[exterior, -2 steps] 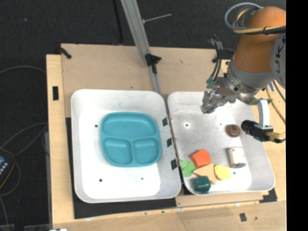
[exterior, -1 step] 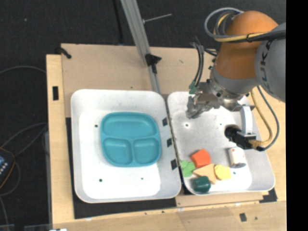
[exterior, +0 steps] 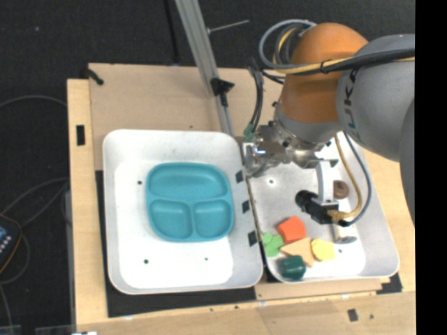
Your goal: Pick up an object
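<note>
Closest to the lens, a small dark green rounded piece (exterior: 292, 266) lay against the front wall of the right-hand shallow white bin (exterior: 377, 257); just behind it sat a flat tan piece (exterior: 297, 248), with a yellow rounded piece (exterior: 323, 250) touching its right side and a light green leafy piece (exterior: 271, 243) at its left, near the wall between the bins; an orange block (exterior: 291, 227) stood just behind the tan piece. All five crowded the front left corner, so little room showed between them or toward the walls; bare floor lay further back.

The grey arm (exterior: 377, 96) bore dark lettering, partly legible as "KU" and cut off by the link's curve; no other writing could be read. Its two-finger gripper (exterior: 260, 152) hung over the same bin's rear left corner, near the dividing wall and well apart from the pieces; whether it was open or closed could not be told, and nothing was seen in its hold.

The left-hand shallow white bin (exterior: 126, 187) held a teal three-compartment plastic plate (exterior: 188, 201) centrally, with bare floor all round it.
</note>
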Robot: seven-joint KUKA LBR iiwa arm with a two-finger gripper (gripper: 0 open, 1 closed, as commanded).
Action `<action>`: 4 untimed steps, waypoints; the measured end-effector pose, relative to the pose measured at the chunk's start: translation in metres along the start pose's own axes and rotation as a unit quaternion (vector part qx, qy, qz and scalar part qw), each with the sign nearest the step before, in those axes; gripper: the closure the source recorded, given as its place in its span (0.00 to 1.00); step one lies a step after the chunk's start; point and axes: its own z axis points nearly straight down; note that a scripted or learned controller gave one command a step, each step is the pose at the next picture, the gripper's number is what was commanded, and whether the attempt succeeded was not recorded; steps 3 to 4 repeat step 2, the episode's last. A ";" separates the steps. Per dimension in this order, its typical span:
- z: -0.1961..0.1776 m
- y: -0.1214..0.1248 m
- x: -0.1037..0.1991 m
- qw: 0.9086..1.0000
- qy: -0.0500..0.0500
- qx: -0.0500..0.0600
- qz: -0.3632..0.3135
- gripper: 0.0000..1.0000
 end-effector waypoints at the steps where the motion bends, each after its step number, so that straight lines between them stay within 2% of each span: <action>1: 0.011 -0.022 0.041 1.000 0.000 0.000 0.000 1.00; 2: 0.011 -0.022 0.039 1.000 0.000 -0.001 0.003 0.00; 4: 0.011 -0.022 0.039 1.000 0.000 -0.001 0.003 0.00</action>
